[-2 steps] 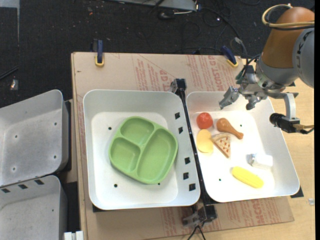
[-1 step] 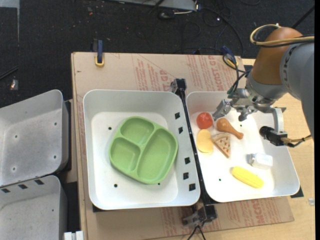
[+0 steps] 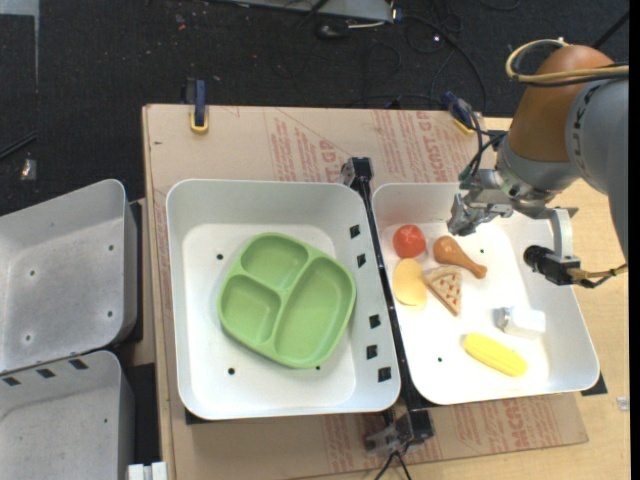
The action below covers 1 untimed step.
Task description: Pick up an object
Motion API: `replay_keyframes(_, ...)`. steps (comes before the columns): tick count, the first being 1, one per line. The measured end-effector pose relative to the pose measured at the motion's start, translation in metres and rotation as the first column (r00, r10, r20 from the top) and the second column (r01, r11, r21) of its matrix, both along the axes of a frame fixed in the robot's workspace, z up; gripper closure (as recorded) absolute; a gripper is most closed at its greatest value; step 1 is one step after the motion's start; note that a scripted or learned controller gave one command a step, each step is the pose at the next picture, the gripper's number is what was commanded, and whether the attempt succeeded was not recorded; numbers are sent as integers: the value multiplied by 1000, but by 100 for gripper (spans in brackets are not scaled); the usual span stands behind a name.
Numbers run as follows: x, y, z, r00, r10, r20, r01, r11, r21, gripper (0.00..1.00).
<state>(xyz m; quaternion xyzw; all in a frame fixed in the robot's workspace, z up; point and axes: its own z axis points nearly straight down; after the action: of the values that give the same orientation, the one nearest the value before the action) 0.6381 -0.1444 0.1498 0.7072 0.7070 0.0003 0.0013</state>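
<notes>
Inside the left bin [image 3: 190, 268], a green divided plate [image 3: 287, 299].

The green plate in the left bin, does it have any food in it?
Empty. All three compartments of the green plate show bare green; nothing lies in them.

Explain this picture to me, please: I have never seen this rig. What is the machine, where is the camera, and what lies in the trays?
One camera looks down at a slant on a bench with two white bins. The grey arm reaches in from the right; its tool hangs above the right bin, near a toy drumstick. Also in that bin: a red tomato, a pale yellow piece, a pizza slice, a small white item and a yellow piece. The left bin holds a green divided plate.
</notes>
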Motion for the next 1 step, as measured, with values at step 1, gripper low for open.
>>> replay_keyframes(1, -3, -6, 46, 1000, -1, 4, 1, 1000, -1, 100)
